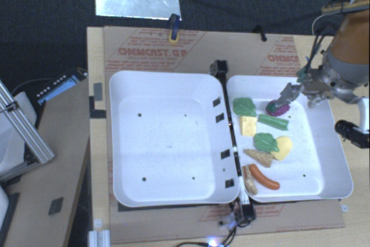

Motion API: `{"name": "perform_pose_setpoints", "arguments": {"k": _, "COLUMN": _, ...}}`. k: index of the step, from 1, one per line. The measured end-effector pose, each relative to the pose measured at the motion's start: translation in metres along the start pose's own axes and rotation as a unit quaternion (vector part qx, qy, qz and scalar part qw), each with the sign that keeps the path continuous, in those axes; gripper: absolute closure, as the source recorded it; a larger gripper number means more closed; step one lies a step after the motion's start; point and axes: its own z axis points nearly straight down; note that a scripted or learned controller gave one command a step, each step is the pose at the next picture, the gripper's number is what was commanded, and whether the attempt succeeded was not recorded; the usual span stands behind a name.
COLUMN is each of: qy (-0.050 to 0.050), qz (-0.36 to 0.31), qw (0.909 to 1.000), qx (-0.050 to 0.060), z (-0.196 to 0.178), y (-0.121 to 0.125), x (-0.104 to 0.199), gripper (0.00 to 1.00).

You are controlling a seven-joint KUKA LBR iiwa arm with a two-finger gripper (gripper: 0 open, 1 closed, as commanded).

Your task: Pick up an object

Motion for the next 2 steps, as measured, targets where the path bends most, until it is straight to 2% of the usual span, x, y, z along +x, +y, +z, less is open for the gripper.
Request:
{"name": "perform_pose_setpoints", "arguments": {"k": 1, "qy": 0.001, "qz": -0.002, "qw": 1.0, "qx": 0.002, "z": 0.109, "y": 0.025, "x": 0.011, "gripper": 0.0}}
{"name": "perform_pose_setpoints", "arguments": {"k": 2, "qy": 0.0, "qz": -0.002, "qw": 1.0, "qx": -0.001, "z": 0.176, "y": 0.041, "x": 0.024, "gripper": 0.0}}
